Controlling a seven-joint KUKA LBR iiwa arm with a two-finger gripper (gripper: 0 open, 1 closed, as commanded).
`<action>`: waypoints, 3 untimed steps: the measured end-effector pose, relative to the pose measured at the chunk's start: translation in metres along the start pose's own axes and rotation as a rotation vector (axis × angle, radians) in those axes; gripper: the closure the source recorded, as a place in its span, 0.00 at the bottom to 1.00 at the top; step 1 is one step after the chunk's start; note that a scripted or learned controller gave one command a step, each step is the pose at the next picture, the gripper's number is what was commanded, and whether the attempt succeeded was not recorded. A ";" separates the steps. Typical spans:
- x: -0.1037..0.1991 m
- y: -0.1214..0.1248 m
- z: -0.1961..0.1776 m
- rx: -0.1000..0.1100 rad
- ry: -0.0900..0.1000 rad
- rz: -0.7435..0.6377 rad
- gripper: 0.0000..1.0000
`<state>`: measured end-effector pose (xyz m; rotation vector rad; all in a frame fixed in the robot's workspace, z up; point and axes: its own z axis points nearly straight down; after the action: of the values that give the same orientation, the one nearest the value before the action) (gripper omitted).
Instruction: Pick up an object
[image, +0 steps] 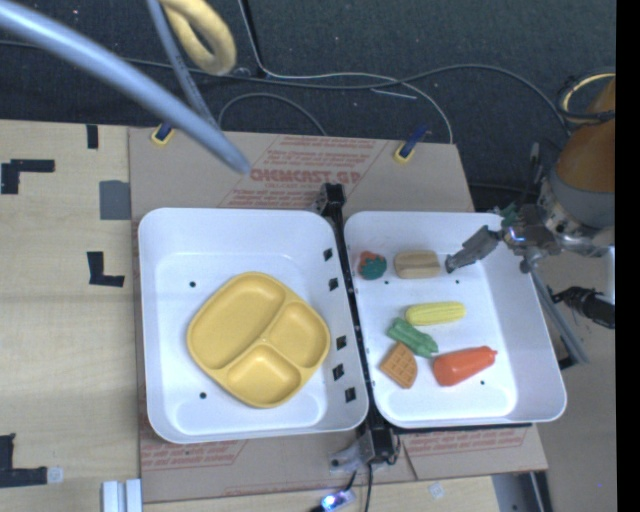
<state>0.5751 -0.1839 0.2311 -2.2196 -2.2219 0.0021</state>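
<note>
1. I see the gripper (468, 252) low over the right bin (530, 330), at its upper right; can't tell how far the claw is spread, and nothing is visibly in it.
2. Nearest item: tan bread roll (417, 264), just left of the tip.
3. Left of that, a small red-and-teal piece (372, 265).
4. Below: corn cob (435, 314), green pod (413, 338), waffle (398, 366), red-orange carrot (463, 365).
5. Left bin (165, 300) holds a yellow divided plate (259, 338).

I see two glossy white plastic bins (165, 300) on matt brown cardboard (300, 170). The yellow tray (258, 338) looks like smooth plastic.
</note>
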 end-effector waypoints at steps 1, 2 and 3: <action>0.003 -0.001 0.044 0.003 0.000 0.000 0.00; -0.001 0.004 0.104 0.004 0.000 0.000 0.00; 0.000 0.004 0.149 -0.001 -0.002 -0.001 0.00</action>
<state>0.5793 -0.1839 0.0823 -2.2199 -2.2244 0.0034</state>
